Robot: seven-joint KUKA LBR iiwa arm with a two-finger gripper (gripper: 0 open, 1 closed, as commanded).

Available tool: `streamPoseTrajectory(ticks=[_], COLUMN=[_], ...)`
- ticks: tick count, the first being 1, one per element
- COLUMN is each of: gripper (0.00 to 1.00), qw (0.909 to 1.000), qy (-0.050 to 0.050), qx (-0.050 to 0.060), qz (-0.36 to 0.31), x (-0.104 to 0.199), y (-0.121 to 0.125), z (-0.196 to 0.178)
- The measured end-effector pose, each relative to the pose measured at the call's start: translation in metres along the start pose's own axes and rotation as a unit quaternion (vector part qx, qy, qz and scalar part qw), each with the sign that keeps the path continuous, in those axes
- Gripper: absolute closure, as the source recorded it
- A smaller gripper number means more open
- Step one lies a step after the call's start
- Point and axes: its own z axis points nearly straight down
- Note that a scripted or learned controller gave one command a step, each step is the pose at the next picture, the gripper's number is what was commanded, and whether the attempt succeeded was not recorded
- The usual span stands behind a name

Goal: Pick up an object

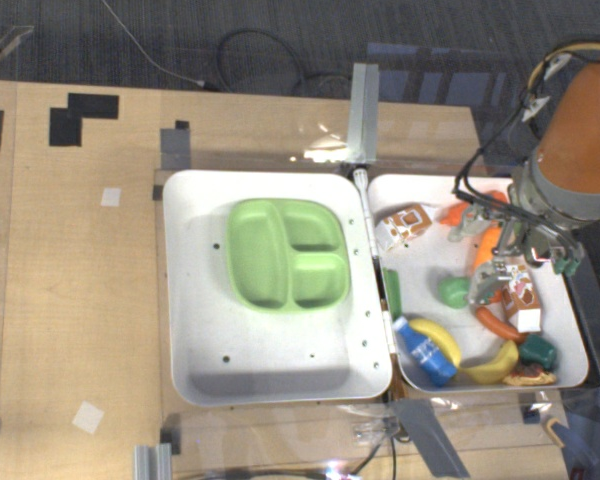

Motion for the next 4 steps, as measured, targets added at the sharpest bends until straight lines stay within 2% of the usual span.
streamPoseTrajectory(ticks=[1,2,3,4], gripper=[0.00,0.00,0.00,0.00], qw=[0.9998,0.9923,0.9914,0.9905], qy=[-0.008,-0.003,-0.003,0.000], qx=[0.002,0.000,0.000,0.000], qz=[0.018,0.124,0.131,0.138], x=[0.002,-0.076,-0.048,-0.118], y=[-0.036,-0.034,-0.027,-0.034], z=[0.150,0.175,0.174,0.172])
